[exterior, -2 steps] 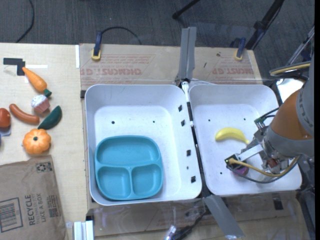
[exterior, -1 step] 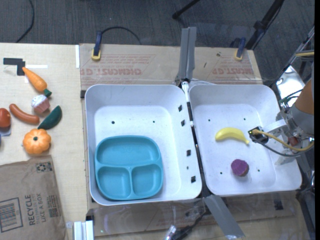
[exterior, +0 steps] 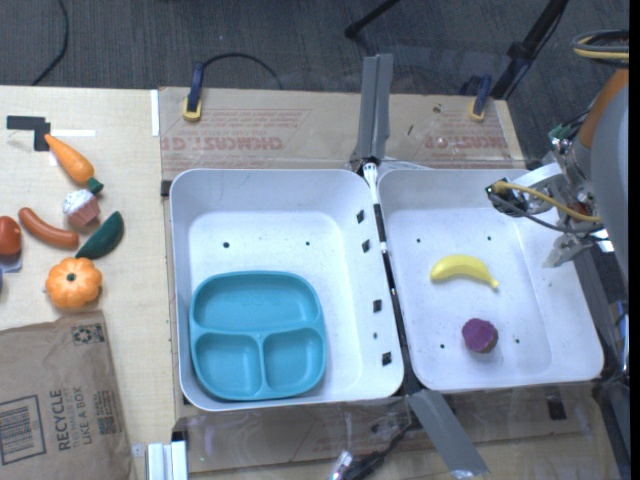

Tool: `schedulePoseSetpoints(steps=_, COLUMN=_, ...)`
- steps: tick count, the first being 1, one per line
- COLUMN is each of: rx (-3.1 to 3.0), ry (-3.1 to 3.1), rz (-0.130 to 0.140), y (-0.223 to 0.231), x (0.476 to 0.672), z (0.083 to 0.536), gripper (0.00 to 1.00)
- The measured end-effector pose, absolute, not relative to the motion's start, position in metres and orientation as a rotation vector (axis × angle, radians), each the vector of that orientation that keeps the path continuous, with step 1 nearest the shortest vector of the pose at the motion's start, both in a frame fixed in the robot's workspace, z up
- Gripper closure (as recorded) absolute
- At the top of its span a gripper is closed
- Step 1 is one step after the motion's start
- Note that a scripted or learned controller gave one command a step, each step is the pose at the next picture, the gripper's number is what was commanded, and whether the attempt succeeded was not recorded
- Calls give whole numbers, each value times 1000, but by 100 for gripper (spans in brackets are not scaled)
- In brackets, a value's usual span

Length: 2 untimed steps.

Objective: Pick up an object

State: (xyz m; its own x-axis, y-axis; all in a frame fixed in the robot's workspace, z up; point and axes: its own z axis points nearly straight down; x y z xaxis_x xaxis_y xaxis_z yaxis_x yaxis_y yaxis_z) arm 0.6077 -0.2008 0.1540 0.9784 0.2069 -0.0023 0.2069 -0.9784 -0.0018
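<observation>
A yellow banana [exterior: 464, 270] lies near the middle of the right bin [exterior: 440, 368]. A small purple round fruit [exterior: 480, 335] sits just in front of it, apart from it. My gripper [exterior: 572, 240] hangs at the right bin's far right rim, above and to the right of the banana, touching neither fruit. The grey arm with its orange band enters from the right edge.
A blue three-compartment tray [exterior: 258, 333] fills the front of the left bin [exterior: 260, 208]. On the wooden table to the left lie a toy carrot [exterior: 72, 158], a sausage [exterior: 45, 228], a pumpkin [exterior: 73, 282] and a brown paper bag [exterior: 55, 398].
</observation>
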Motion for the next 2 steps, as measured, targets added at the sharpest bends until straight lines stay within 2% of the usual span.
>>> schedulePoseSetpoints(steps=1, rx=-3123, ry=-321, rz=8, y=-223, x=510, z=179, gripper=0)
schedulePoseSetpoints(steps=2, rx=-3108, ry=-431, rz=6, y=-171, x=477, z=90, gripper=0)
